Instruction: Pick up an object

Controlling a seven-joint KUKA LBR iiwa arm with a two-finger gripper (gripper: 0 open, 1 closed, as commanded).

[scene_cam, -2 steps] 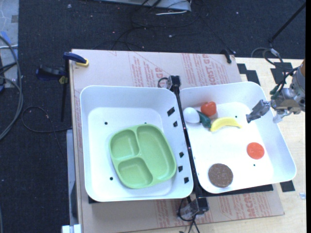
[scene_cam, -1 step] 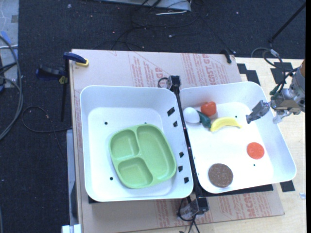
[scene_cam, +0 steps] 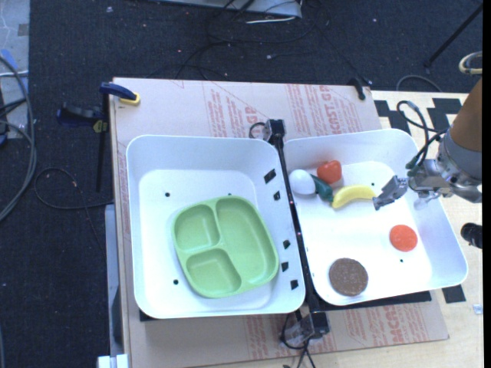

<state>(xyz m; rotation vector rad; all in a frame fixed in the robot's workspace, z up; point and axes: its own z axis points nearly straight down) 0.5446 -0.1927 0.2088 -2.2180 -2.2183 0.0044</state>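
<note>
The right bin (scene_cam: 430, 274) holds several toy foods. A yellow banana (scene_cam: 351, 196) lies near its middle, with a white egg (scene_cam: 301, 181) and a red fruit with a green stem (scene_cam: 330, 172) to its left. An orange round piece (scene_cam: 403, 238) and a brown patty (scene_cam: 348, 276) lie nearer the front. My gripper (scene_cam: 386, 194) hangs low over the right bin, just beyond the banana's right tip, reaching in from the right. Nothing shows in its grasp.
A green divided plate (scene_cam: 224, 245) lies in the left bin (scene_cam: 146, 205). A black divider with clips (scene_cam: 285, 205) runs between the bins. Cables and a blue clamp (scene_cam: 119, 93) sit at the board's back edge.
</note>
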